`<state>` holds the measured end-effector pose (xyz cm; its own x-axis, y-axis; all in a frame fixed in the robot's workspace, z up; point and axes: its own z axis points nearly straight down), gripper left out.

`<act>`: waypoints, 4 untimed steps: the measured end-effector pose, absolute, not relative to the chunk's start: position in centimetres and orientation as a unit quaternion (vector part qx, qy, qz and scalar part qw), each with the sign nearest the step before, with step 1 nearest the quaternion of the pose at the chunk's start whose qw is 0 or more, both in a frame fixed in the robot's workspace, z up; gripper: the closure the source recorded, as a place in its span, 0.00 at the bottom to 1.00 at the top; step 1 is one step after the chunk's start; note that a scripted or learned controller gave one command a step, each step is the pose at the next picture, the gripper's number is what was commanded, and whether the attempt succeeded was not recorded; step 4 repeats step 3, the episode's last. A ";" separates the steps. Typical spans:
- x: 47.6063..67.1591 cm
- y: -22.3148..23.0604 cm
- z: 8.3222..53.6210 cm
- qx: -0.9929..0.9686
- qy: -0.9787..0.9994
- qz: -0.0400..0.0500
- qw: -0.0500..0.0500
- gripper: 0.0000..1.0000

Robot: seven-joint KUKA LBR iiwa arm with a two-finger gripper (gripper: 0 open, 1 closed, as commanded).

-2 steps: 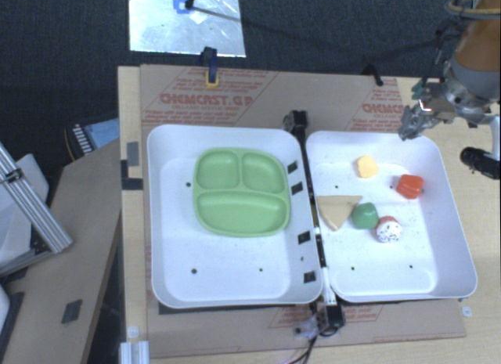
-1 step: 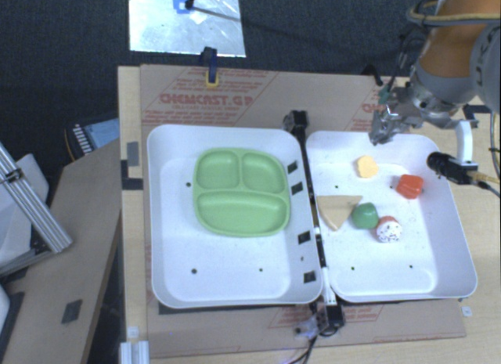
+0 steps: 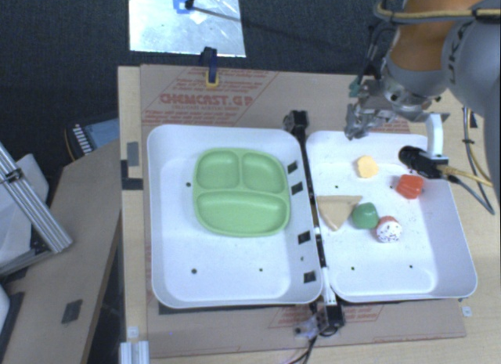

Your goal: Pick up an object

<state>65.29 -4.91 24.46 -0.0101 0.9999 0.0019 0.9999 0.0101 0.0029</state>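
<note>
Beneath both white bins (image 3: 235,296) lies printed cardboard (image 3: 211,96) over dark carpet (image 3: 63,41).

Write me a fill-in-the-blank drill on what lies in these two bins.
1. The green divided plate lies in the ____ bin.
2. The tan wedge touches the ____ ball.
3. The gripper hangs over the right bin's ____ edge.
4. The red object lies to the ____ of the yellow piece.

Missing words: left; green; far; right
</note>
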 end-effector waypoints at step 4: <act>65.2 9.5 24.1 0.704 0.710 0.002 0.000 1.00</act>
